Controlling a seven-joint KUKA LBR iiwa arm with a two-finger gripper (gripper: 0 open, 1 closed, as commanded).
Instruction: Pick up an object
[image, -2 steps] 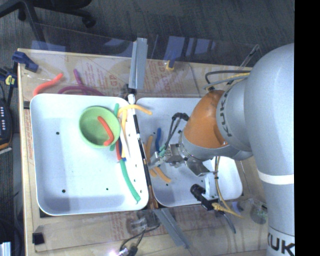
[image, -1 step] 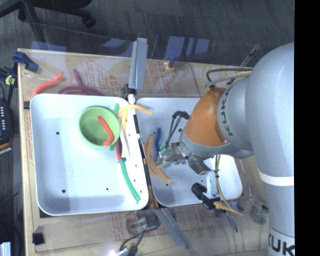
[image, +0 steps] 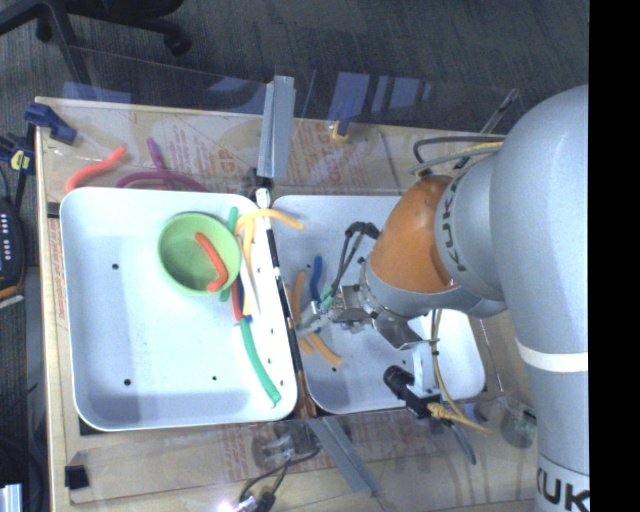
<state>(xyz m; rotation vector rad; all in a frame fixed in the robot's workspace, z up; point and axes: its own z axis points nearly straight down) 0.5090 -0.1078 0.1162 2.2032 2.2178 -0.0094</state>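
Observation:
My gripper (image: 318, 315) is low in the right bin (image: 345, 398), hanging from the orange wrist band (image: 410, 245). It sits just above a few short orange sticks (image: 320, 348) on the bin floor. A blue piece (image: 317, 275) and another orange stick (image: 297, 290) lie just left of it. Nothing shows clearly between the fingers. The arm hides the right half of this bin.
The left bin (image: 100, 330) holds a green bowl (image: 190, 255) with a red piece (image: 212, 255) in it, and a long green strip (image: 258, 365). Yellow strips (image: 262, 222) drape over the divider. An orange tube (image: 95, 168) and a purple tube (image: 160, 180) lie on the bench behind.

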